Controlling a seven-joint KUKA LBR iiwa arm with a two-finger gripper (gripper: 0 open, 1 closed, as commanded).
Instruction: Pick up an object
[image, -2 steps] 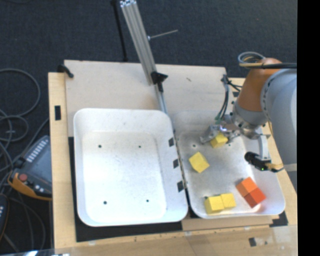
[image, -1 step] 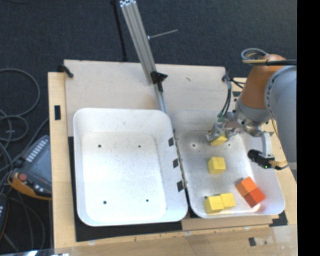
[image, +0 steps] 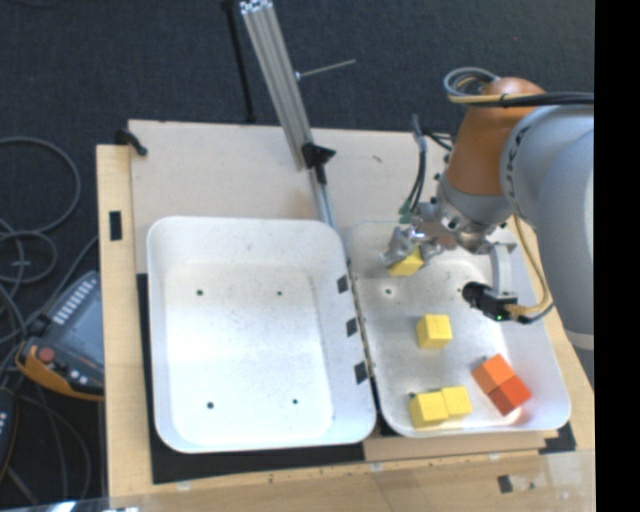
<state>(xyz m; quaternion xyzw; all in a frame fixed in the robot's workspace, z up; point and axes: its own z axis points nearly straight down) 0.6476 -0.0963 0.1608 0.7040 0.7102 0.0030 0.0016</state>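
Camera view: claw (image: 410, 247) low over the far left corner of the right bin (image: 385, 400), clamped on a small yellow block (image: 407, 264) seen between the fingers, hard to tell whether lifted or touching the floor. Elsewhere in that bin: another yellow cube (image: 434, 331) mid-floor, a yellow pair (image: 440, 406) near the front wall, an orange block (image: 501, 384) just beside it. Left bin (image: 160, 250) alongside on the tabletop (image: 200, 160). Likely risks: shallow, off-centre grip letting the block twist out on the rise; block catching the nearby bin wall.
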